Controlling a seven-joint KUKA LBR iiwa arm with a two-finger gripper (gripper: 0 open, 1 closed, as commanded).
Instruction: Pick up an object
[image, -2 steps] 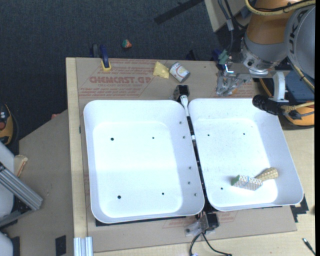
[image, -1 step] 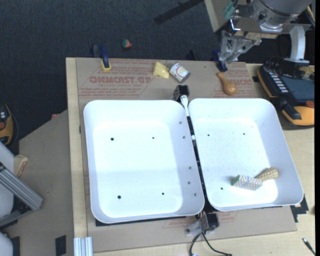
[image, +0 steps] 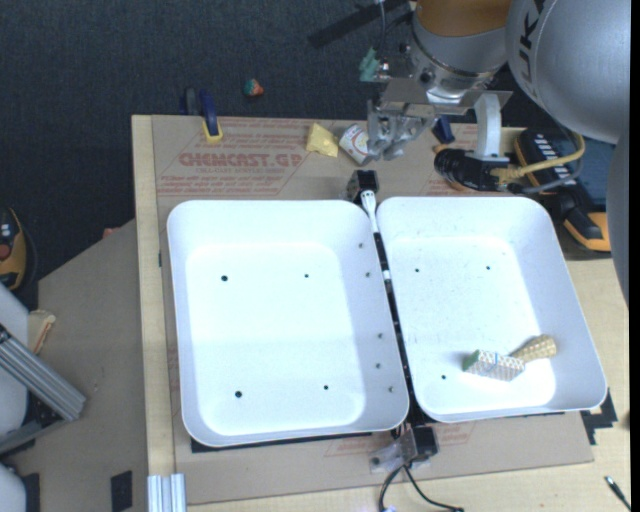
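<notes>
The task looks hardly begun. The pincer (image: 385, 140) hangs high over the far edge of the worktop (image: 110, 330), behind the two bins, and nothing is seen between its fingers. How far the fingers are apart I cannot tell, because they are small and mix with the clutter behind them.

The things to pick lie in the right bin (image: 560, 240), near its front right corner: a silvery patterned piece (image: 493, 364) and a tan piece (image: 533, 349), which touch or slightly overlap each other. The left bin (image: 190, 250) has only small dark dots on its floor.

So, as I judge it, all the work is left: the arm must travel to the front of the right bin, go down on one of the pieces, close and lift.

On the worktop behind the left bin there is red print (image: 240, 158). It reads about like "CHEMCAST GP"; the smaller lines under it are too blurred to read.
</notes>
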